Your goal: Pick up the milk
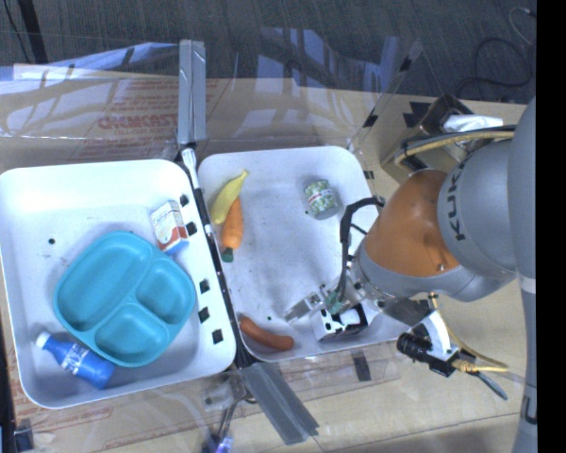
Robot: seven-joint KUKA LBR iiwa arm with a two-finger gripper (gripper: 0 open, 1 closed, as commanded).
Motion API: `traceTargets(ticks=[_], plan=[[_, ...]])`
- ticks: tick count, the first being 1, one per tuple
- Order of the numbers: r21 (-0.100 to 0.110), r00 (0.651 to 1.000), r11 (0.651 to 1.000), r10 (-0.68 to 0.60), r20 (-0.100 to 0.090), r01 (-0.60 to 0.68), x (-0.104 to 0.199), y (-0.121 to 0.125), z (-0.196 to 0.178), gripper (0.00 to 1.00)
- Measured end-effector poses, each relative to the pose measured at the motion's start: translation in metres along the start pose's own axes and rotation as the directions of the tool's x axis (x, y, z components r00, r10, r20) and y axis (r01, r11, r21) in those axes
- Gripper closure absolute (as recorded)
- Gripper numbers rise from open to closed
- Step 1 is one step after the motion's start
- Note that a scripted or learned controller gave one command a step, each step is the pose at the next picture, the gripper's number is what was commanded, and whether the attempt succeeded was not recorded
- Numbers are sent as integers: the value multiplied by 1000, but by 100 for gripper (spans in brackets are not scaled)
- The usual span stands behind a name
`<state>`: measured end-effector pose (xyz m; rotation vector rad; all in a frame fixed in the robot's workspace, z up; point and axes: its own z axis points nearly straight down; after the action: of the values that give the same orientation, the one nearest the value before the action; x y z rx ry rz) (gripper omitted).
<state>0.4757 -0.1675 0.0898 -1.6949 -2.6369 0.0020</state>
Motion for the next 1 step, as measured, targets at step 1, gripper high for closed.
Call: traceTargets(ticks=[1], plan=[[0, 983, 983, 183, 1, -183, -29, -7, -14, 0]])
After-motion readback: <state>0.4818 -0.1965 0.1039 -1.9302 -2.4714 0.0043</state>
